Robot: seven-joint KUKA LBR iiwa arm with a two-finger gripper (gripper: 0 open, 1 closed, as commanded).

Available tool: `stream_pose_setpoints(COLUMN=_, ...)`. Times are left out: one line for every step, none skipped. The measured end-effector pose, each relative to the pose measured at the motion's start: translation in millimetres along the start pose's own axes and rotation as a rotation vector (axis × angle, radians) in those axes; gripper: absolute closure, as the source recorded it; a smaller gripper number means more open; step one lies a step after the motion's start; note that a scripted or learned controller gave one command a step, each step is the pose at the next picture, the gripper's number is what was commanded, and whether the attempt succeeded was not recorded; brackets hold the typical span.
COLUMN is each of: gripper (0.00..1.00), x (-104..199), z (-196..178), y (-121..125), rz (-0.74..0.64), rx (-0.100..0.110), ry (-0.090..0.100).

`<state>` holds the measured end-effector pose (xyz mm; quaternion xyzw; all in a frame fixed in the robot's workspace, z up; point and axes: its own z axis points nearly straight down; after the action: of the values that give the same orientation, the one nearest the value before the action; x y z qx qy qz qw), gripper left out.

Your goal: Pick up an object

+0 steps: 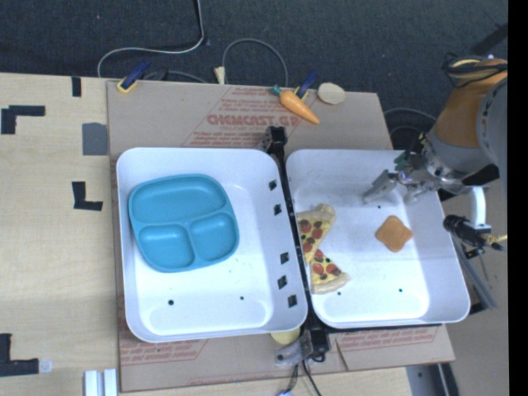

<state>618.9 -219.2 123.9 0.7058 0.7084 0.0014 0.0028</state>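
Pickup is not yet done: the jaws (384,188) stand open and hold nothing, near the right bin's (445,304) far edge. An orange nugget (393,234) lies just beside them, nearer the bench's front, and a pizza slice (318,248) rests by the divider.

left bin (132,172): shallow, white, touching the right bin along a black clipped seam
blue plate (183,222): three compartments, in the left bin's upper part
cardboard sheet (239,120): brown with red print, under both bins
toy carrot (298,106): orange, on the cardboard above the bins
pale round piece (331,93): just right of the carrot
worktop (49,221): light wood with black tape marks, left of the cardboard
cables (198,23): looping over dark floor at the top
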Motion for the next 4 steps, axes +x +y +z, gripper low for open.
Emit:
stream_pose_setpoints(gripper=0.0, x=-5.7, z=36.1, y=-51.0, rz=0.003, rx=-0.006, ry=-0.005)
stream_pose_setpoints(gripper=0.0, x=35.4, z=35.3, y=-81.7, rz=0.002, rx=-0.004, ry=-0.005)
stream_pose_setpoints(gripper=0.0, x=55.7, z=35.2, y=-109.0, rz=0.003, rx=-0.007, ry=-0.006)
stream_pose_setpoints(gripper=1.0, x=54.9, z=25.2, y=-108.2, rz=0.004, rx=-0.006, ry=-0.006)
